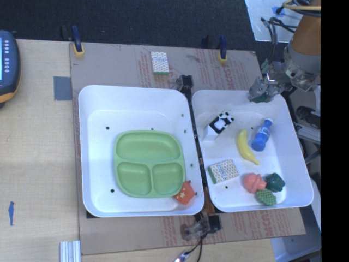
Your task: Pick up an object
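Observation:
My gripper [260,93] hangs over the far right corner of the right bin [292,146], above its rim and with nothing seen between its fingers. In that bin lie a black and white toy [221,123], a yellow banana [246,148], a blue bottle [262,135], a patterned flat card [223,171], a pink toy [251,182] and a dark green toy [272,182] with a lighter green piece [267,198]. The nearest of them to the gripper is the blue bottle, below it in the view.
The left bin [92,146] holds a green divided plate [148,164] and a small orange toy [185,193] at its near right corner. A patterned block [160,62] lies on the bench behind the bins. Clamps [222,48] stand along the back edge.

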`<state>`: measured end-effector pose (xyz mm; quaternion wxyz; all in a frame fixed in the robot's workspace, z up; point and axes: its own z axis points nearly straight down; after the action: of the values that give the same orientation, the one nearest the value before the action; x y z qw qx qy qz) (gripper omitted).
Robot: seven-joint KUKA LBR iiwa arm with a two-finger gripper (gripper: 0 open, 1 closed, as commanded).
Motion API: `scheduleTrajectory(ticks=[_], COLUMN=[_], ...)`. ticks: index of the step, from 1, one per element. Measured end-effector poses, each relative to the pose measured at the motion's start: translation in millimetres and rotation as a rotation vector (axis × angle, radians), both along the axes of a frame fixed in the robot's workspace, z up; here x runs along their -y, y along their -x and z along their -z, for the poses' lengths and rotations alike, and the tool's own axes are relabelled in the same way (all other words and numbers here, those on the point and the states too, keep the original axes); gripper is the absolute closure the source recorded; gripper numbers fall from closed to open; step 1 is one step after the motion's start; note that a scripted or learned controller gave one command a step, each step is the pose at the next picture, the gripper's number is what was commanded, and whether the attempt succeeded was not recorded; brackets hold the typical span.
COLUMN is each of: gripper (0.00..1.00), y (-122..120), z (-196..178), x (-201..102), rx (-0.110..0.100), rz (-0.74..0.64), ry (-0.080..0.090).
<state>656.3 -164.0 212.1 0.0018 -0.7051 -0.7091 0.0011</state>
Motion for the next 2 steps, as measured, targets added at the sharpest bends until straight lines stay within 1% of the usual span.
scheduleTrajectory(ticks=[1,2], gripper=[1.0,1.0], y=[14.6,70.7], z=[-29.0,-15.5], x=[-60.6,-120.7], rx=[0.0,-0.006], rz=[-0.002,-0.004], ry=[-0.001,0.0])
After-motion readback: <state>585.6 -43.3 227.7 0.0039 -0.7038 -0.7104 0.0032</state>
